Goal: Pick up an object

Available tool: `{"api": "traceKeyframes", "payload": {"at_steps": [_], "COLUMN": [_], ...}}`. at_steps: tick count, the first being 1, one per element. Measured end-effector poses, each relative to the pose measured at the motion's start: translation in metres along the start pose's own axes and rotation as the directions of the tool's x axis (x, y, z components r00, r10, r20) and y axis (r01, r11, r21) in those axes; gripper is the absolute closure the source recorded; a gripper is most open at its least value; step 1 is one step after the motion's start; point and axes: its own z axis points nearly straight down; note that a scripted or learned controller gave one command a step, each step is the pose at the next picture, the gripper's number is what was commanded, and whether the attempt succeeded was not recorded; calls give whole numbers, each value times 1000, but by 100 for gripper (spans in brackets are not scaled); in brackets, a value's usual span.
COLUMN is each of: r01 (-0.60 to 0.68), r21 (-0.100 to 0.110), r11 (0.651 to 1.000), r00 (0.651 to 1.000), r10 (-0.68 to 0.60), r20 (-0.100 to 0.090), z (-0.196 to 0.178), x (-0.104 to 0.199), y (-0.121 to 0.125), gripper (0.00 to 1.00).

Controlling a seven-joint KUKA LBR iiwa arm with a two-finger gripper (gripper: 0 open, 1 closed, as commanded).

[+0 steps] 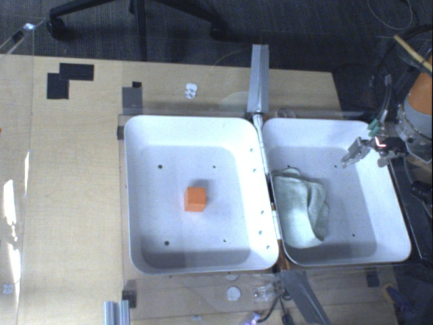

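Two white bins sit side by side on the surface [74,181]. The left bin [145,137] holds a small orange cube [195,199], lying near the middle of its floor, a little toward 6 o'clock, well apart from every wall. The right bin [385,239] holds a crumpled pale cloth [301,205], bunched toward 9 o'clock of that bin, just beside the divider between the two bins.

The arm [416,107] comes in at 3 o'clock of the view, and its gripper [362,149] hangs over the right bin's 2 o'clock corner, pointing toward 9 o'clock. It is too small and too slanted here to tell how far apart its parts stand; nothing can be seen in its hold.

By my judgement the pick is at its opening step: the gripper is well apart from both candidates and nothing has been lifted. The cloth is the nearer thing, lying toward 8 o'clock from the gripper; the cube is farther, beyond the divider toward 9 o'clock.

The next move calls for choosing one target, travelling above it, then descending straight. The cube would want a squared, centred approach, since it looks light and could skid on the smooth floor. The cloth would want a pinch at a raised fold, as flat fabric gives little to grip.
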Motion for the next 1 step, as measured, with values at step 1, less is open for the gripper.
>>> {"api": "traceKeyframes", "payload": {"at_steps": [1], "r01": [149], "r21": [-4], "r11": [989], "r00": [989], "r10": [-149], "r20": [1], "z": [134], "x": [21], "y": [3], "gripper": [0]}}
